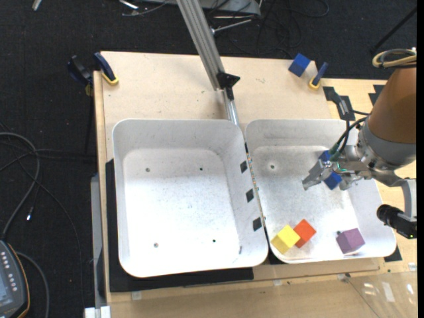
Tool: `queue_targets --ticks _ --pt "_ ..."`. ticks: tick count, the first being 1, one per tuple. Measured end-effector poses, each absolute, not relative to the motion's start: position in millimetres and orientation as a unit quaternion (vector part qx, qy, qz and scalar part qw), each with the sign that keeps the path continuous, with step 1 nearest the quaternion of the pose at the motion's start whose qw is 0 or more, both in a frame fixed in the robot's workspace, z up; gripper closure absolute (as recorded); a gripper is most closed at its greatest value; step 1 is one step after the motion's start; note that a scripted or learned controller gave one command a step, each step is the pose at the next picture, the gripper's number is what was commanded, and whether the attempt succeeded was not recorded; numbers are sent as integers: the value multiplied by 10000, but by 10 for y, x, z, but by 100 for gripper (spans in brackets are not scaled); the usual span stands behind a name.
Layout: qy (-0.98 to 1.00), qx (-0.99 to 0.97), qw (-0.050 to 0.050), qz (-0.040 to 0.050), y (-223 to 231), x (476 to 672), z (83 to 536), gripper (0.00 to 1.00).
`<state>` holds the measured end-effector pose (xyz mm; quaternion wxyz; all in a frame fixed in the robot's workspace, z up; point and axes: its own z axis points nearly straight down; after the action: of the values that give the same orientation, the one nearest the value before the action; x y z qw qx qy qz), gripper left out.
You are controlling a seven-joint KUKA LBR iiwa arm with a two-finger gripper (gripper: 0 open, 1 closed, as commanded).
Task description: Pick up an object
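So the gripper (326,175) is over the right bin (278,134), near its right edge, fingers clamped on a blue block (332,179). Along that bin's front edge sit a yellow block (285,239) touching an orange one (305,231), and a purple block (350,240) toward the front right corner.

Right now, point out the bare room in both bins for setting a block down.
Left bin: bare floor, wall to wall. Right bin: free beside the divider; crowded along the near edge by yellow block, orange block, purple block.
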<state>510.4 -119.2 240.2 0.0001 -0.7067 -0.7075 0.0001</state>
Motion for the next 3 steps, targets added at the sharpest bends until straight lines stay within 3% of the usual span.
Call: queue_targets --ticks 1,3 --pt "-7054 -7088 -7 1 -2150 5040 930 0" --pt "-7087 -7055 -36 -9 -2210 6174 965 0"
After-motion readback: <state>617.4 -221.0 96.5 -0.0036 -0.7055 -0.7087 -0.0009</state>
